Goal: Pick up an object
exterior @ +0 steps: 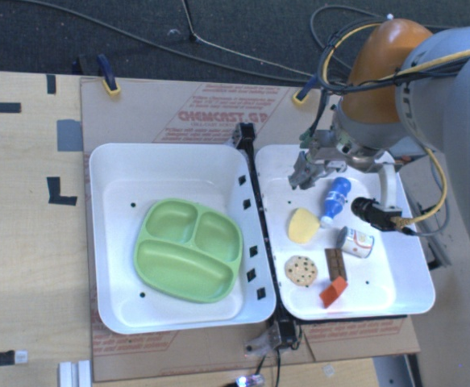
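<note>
My gripper [315, 170] hangs over the back of the right bin [412, 293], its dark fingers pointing down with nothing seen between them. Just right of it lies a blue and white bottle [335, 199]. A yellow lump [303, 226] sits below the gripper. Further forward lie a round speckled cookie [301, 271], a brown bar [334, 264] and a red block [333, 291]. A small white and grey packet [355, 242] rests to the right of the yellow lump.
The left bin [110, 184] holds a green divided plate [189, 250]. A black divider [253, 208] runs between the bins. A black cable fitting [376, 214] hangs over the right bin's right side. Cardboard and a wooden bench surround the bins.
</note>
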Controlling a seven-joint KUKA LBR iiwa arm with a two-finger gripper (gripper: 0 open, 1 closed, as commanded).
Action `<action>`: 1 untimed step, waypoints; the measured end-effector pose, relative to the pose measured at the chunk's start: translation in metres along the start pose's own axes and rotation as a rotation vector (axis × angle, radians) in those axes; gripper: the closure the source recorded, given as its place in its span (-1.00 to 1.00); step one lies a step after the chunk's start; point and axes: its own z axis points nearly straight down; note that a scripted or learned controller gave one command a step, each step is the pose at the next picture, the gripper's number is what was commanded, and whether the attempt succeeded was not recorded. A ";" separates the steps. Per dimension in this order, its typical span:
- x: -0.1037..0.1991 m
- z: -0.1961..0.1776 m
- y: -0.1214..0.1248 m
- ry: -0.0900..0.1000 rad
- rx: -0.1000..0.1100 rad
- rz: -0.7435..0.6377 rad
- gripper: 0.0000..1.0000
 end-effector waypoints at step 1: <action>0.052 -0.001 -0.011 0.000 0.001 0.000 1.00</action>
